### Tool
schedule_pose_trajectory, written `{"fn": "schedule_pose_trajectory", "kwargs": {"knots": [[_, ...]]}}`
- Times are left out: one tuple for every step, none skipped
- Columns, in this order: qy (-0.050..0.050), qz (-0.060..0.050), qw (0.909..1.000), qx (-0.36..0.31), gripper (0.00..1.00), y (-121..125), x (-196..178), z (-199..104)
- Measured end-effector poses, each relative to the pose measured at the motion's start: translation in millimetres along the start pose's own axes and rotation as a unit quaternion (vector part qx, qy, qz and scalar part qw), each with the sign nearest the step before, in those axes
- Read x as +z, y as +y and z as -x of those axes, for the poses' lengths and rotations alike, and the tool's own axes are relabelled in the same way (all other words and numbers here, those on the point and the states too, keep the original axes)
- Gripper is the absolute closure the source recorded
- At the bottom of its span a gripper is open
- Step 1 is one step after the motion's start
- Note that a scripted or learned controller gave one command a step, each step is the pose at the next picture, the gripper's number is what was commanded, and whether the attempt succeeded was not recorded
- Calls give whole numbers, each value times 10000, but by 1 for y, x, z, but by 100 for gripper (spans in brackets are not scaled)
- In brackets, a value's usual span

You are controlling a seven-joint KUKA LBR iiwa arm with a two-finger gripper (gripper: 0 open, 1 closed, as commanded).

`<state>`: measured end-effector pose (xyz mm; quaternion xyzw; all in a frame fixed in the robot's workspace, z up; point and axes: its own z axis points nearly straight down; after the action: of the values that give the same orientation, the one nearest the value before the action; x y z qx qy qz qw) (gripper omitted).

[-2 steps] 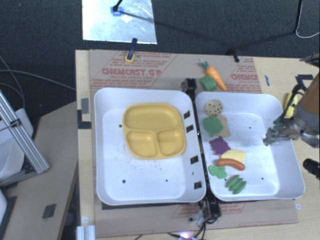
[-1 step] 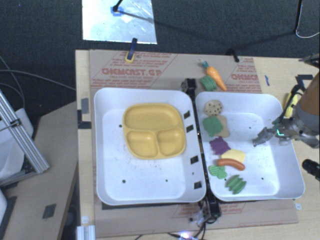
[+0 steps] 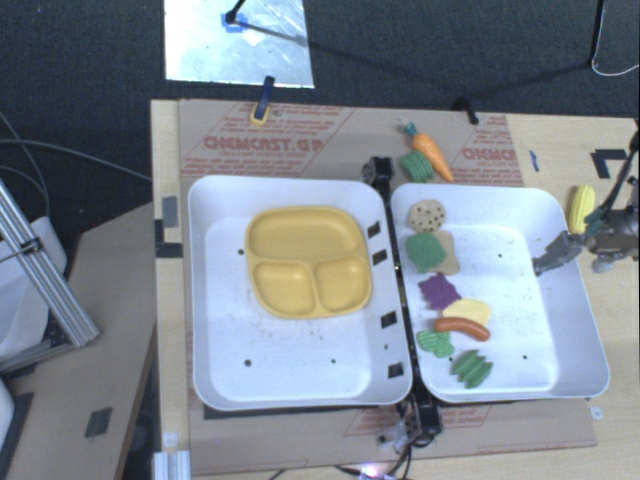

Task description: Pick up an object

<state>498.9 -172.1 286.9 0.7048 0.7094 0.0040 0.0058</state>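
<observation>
The right bin (image 3: 520, 218) holds several toy foods along its left side: a cookie (image 3: 426, 215), a green leafy piece (image 3: 424, 252) on a tan slice, a purple piece (image 3: 438, 291), a sausage (image 3: 462, 327) on a yellow piece (image 3: 470, 313), and two green pieces (image 3: 434, 343) (image 3: 471, 368). My gripper (image 3: 552, 257) hangs at the right bin's right rim, far from the foods, with nothing seen in it.
The left bin (image 3: 220, 358) holds a yellow divided plate (image 3: 305, 260). A toy carrot (image 3: 431, 151) and a green piece (image 3: 414, 168) lie on the cardboard behind the bins. A yellow corn (image 3: 581, 208) sits right of the right bin.
</observation>
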Motion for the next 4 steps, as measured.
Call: {"fn": "schedule_pose_trajectory", "kwargs": {"knots": [[33,-22,10000,-59,0,-1,-53,-129],[11,-31,10000,-9,100,-1,-62,-121],[10,-86,9999,56,100,-13,18,-58],[2,-84,9999,61,100,-15,75,8]]}}
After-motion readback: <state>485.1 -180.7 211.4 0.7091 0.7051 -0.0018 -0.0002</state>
